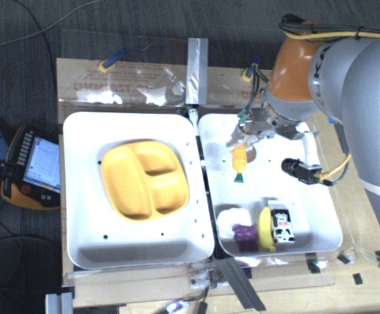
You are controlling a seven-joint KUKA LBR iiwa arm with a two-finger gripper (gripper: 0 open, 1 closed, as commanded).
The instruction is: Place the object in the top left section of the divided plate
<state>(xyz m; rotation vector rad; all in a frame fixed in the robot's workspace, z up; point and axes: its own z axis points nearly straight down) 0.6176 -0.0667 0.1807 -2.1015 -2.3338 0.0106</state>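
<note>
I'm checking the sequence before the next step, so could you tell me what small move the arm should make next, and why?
Probably carry across to the left: the gripper hangs over the right bin with the orange carrot-like object right below it, seemingly held, while the yellow divided plate lies in the left bin. Its top left section is the goal.

Glossy yellow plastic divided plate (145, 178)

Two bins (78, 241) (327, 227). One yellow plate (145, 178). One carrot (239, 159), one purple toy (244, 235), one banana (265, 229), one cow (281, 224), one white cup (231, 220).
</note>
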